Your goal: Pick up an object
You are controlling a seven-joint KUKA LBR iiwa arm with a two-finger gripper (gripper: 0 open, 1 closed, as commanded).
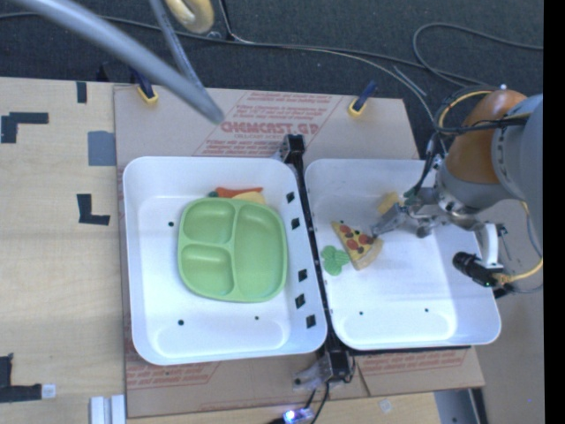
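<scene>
Evidently aiming: gripper point(381, 229) low in right bin point(415, 329), pizza slice point(357, 243) touching its tip, green piece point(334, 260) just beyond; finger spread indiscernible, no grasp seen.

One fixed camera looks down at a slant, seemingly from mid-height, on both bins point(132, 237).

A toy pizza slice point(357, 244) lies flat in the left part of the right bin point(415, 325), near the frame's middle, its point toward the upper left and its crust toward the lower right. Just left of it, touching or almost touching, sits a small green leafy piece point(333, 260). A small yellow piece point(389, 203) lies up and right of the slice, beside my claw point(386, 225).
</scene>
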